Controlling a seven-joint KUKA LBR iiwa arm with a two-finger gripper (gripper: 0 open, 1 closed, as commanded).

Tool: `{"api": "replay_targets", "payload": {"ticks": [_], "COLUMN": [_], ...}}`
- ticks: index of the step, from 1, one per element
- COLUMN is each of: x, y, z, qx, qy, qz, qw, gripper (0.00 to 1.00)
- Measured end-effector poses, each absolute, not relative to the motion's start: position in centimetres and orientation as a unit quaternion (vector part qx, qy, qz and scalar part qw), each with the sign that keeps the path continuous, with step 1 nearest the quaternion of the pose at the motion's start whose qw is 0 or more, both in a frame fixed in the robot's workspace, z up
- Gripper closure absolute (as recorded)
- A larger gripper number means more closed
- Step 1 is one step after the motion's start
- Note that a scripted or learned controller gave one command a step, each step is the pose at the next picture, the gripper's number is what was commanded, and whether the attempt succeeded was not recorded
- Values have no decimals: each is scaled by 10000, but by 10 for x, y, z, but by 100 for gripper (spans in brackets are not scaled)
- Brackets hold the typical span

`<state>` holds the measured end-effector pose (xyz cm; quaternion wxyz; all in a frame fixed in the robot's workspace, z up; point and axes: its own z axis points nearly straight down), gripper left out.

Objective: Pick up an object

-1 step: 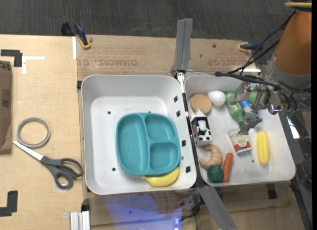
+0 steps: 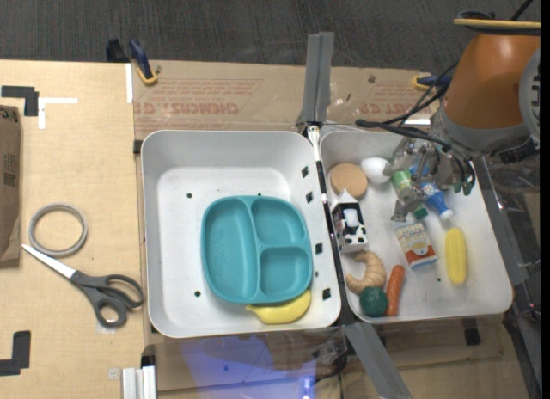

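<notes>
My gripper [image 2: 412, 193] hangs over the back middle of the right bin [image 2: 481, 303], below the arm's orange band [image 2: 490, 79]. Directly around it are a green piece [image 2: 401, 180] and a blue-and-white piece [image 2: 438, 204]; whether either is held cannot be made out. A small red-and-white carton [image 2: 416, 245] lies just in front of the gripper, with a yellow corn cob [image 2: 455, 255] to its right. Further left in this bin are a white egg [image 2: 375, 168], a tan round bun [image 2: 348, 179], a black-and-white toy [image 2: 348, 224], a croissant [image 2: 368, 270], a carrot [image 2: 394, 290] and a green vegetable [image 2: 373, 301].
The left bin [image 2: 172, 174] holds a teal divided plate [image 2: 256, 247] with a banana [image 2: 279, 309] under its front edge. Scissors [image 2: 90, 285] and a tape roll [image 2: 58, 229] lie on the bench to the left. A grey divider strip [image 2: 318, 79] runs between the bins.
</notes>
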<state>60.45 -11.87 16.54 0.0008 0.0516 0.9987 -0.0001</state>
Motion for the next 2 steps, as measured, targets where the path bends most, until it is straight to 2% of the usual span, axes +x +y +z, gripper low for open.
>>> {"api": "replay_targets", "payload": {"ticks": [1,2], "x": [657,580], "y": [-142,-180], "z": [93,93], "qx": [671,900], "qy": [9977,9959], "qz": [-3,-3], "qw": [23,19], "gripper": [0,0]}}
